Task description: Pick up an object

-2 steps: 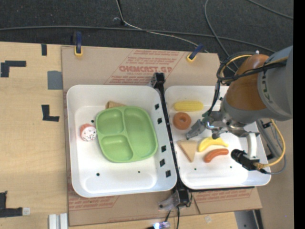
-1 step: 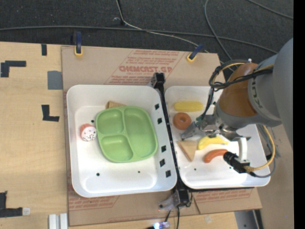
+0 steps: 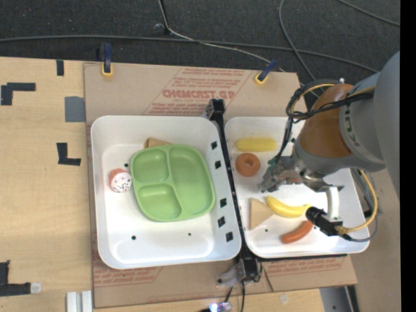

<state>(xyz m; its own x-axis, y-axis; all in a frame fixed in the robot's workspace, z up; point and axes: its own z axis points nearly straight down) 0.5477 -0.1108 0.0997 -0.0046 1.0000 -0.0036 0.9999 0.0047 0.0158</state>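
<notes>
the arm comes in from the right of the frame and the gripper (image 3: 272,179) hangs low over the right bin (image 3: 351,247), in its middle. whether it is spread or pressed together i cannot tell from up here, and nothing shows pinched in it. the nearest candidate is the banana (image 3: 286,207), just below and a touch right of the gripper in the frame, its long axis running left to right with a slight curve. the orange ring (image 3: 247,164) sits just up and left of the gripper, the yellow roll (image 3: 256,145) further up, the sausage (image 3: 296,233) near the lower edge, and a tan wedge (image 3: 258,214) lower left. to my eye the banana is the likely target: a short drop toward the frame's bottom, closing across its narrow width. over in the left bin (image 3: 104,239) a green tray (image 3: 172,182) and a small ball (image 3: 120,182) lie well apart from all this.
</notes>
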